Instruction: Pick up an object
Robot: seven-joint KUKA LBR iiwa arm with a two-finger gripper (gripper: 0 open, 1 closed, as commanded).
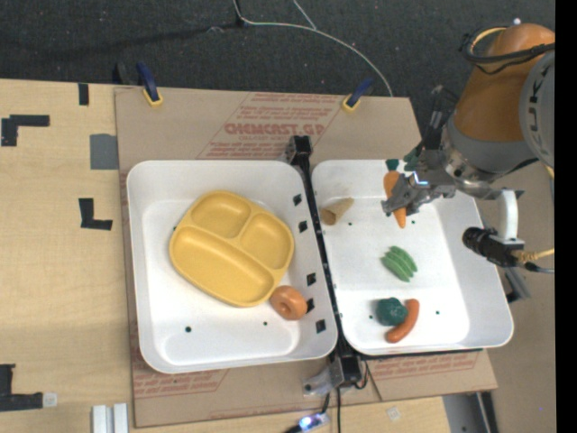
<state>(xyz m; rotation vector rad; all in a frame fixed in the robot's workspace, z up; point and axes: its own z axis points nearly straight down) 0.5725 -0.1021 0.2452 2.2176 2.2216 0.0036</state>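
An orange carrot [397,198] sits clamped between the end effector [402,197] fingers.

2 white bins [144,242], 1 yellow tray [233,246], 6 small food toys [399,262].

I see 2 white bins side by side on a brown cardboard sheet [270,124]. The left bin [153,332] and the right bin [469,332] touch in the middle. 2 blue and yellow clamps [147,84] [357,93] hold the sheet's far edge. A thin white cable [334,34] curves over the dark floor behind.
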